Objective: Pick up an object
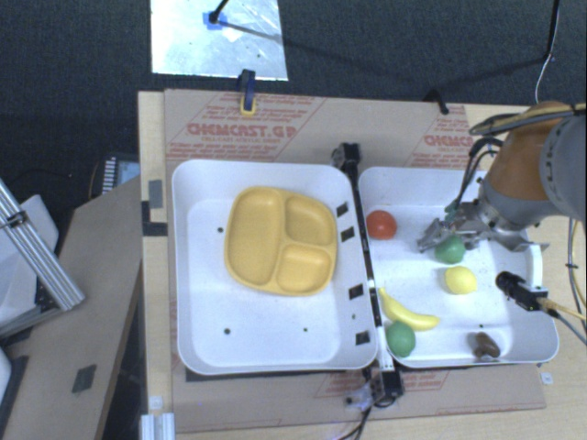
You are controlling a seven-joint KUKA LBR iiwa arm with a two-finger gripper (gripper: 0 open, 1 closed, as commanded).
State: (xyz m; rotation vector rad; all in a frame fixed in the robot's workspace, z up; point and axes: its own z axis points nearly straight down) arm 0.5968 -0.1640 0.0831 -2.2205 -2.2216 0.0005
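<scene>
My gripper point(451, 235) is low in the right bin point(523, 337), near its back right part. It sits directly over a green round object point(449, 251) and partly hides it. That object rests on the bin floor. A red ball point(382, 225) lies to the left of the gripper. A yellow lemon-like object point(460, 280) lies just in front of the green one. The grey arm with its orange band point(523, 163) comes in from the right.
A banana point(409, 313), a second green ball point(400, 338) and a small brown object point(485, 344) lie along the right bin's front. The left bin point(197, 337) holds a yellow divided plate point(279, 240). A black divider point(359, 246) runs between the bins.
</scene>
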